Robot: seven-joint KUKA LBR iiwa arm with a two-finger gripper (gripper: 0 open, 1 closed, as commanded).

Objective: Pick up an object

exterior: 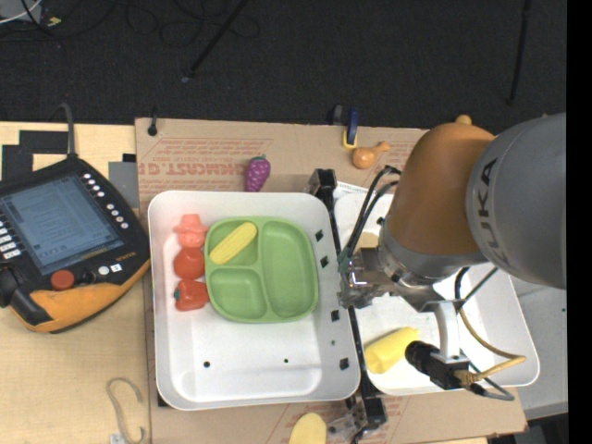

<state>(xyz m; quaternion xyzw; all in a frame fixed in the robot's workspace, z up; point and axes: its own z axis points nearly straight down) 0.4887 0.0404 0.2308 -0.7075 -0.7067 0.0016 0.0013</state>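
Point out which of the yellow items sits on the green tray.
The yellow corn cob, lying in the green tray's upper-left compartment. The other yellow pieces lie elsewhere: one in the right bin, one on the bench's front edge.

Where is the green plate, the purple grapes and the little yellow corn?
green divided plate (277,276): camera view, on its bare right compartment.
purple toy grapes (257,172): camera view, middle of the bunch, on the cardboard behind the left bin.
yellow toy corn (231,241): camera view, middle of the cob.

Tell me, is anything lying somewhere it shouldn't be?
Yes. A purple toy and an orange pear-shaped toy lie on the cardboard behind the bins, and a yellow piece sits off the left bin's front edge.
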